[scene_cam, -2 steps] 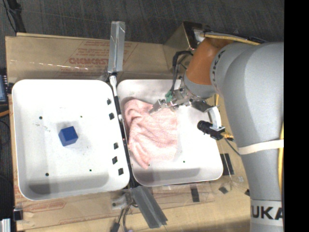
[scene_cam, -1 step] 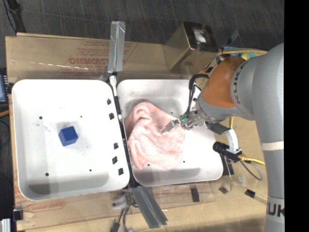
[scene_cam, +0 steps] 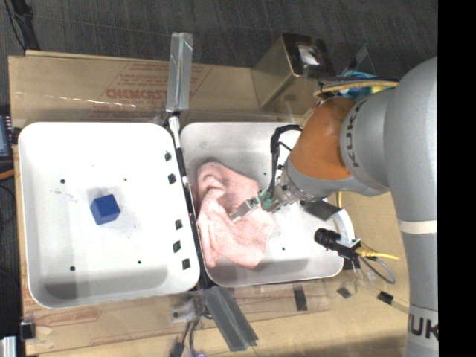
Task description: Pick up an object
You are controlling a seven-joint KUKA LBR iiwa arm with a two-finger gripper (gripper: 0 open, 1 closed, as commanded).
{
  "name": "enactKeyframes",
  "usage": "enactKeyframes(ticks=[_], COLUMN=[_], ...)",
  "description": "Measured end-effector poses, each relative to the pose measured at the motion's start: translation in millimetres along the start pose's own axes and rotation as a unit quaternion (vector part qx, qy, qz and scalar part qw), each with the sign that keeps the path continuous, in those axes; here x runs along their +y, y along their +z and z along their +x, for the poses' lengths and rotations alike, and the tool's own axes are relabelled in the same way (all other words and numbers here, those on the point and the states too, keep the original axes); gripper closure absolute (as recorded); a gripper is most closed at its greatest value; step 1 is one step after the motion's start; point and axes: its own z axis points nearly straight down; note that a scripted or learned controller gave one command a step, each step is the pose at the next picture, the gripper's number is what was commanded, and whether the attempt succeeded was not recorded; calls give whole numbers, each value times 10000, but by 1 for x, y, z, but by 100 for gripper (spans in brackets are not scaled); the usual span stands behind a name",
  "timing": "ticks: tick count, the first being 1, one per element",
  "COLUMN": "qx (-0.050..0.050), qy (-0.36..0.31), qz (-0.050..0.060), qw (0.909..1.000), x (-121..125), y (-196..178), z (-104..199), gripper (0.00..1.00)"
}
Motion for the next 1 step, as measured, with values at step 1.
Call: enactKeyframes(ticks=[1], qx=[-6], qy=[-120], qz=[-12], qw=[9999], x=[45], y=[-1], z=[-30], gripper=[0])
